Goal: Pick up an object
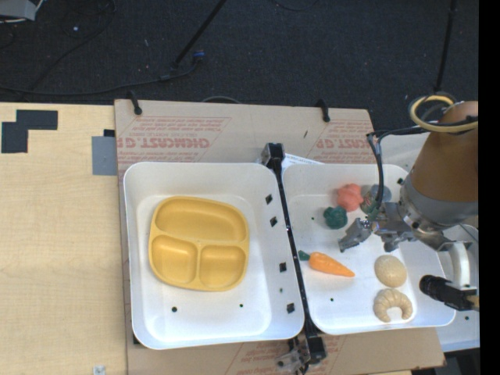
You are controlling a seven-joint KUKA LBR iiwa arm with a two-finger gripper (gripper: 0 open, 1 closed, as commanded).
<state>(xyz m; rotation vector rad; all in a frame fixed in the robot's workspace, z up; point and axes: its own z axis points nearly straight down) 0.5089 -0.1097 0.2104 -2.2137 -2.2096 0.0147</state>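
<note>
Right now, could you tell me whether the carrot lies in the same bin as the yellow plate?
No, the carrot lies in the view's right-hand bin, while the yellow plate sits in the left-hand bin.

The bins [203, 315] are showing smooth, glossy plastic; the tray [200, 243] is showing matt plastic. The cardboard [234, 131] is looking rough; the bench [55, 248] is showing wood grain.

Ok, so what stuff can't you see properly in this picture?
1. Camera view: the arm covers the right side of the right bin, so whatever lies under it is hidden.
2. Camera view: the pink thing is too blurred to tell what it is.
3. Camera view: the dark green thing is too small and dark to name.
</note>
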